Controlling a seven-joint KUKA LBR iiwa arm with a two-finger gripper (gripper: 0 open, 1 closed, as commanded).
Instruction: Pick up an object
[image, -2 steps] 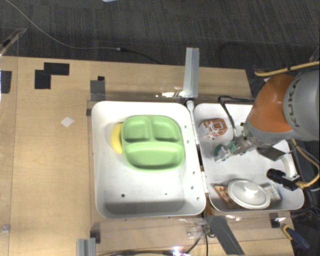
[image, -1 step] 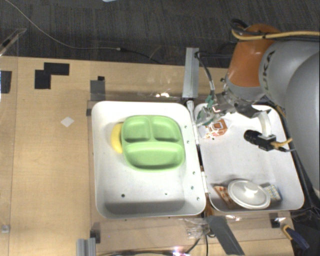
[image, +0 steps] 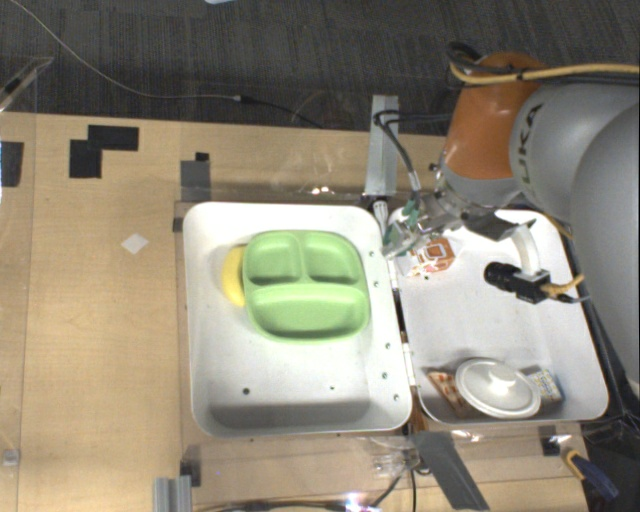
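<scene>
Wooden worktop (image: 90, 330) carries two bins side by side.
Left shallow white bin (image: 215, 400): green three-compartment plastic tray (image: 303, 283) at centre; yellow curved object (image: 232, 278) tucked against its left edge.
Right shallow white bin (image: 470, 320): small orange-and-white packet (image: 436, 257) at back left; round silver metal lid (image: 497, 388) at front, with brown wrapper (image: 443, 388) just left of it and small grey packet (image: 543, 383) just right.

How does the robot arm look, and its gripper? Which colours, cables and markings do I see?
The bulky rounded grey arm bears an orange band above the wrist and dark lettering. A thin black cable runs to the small metallic gripper.
</scene>
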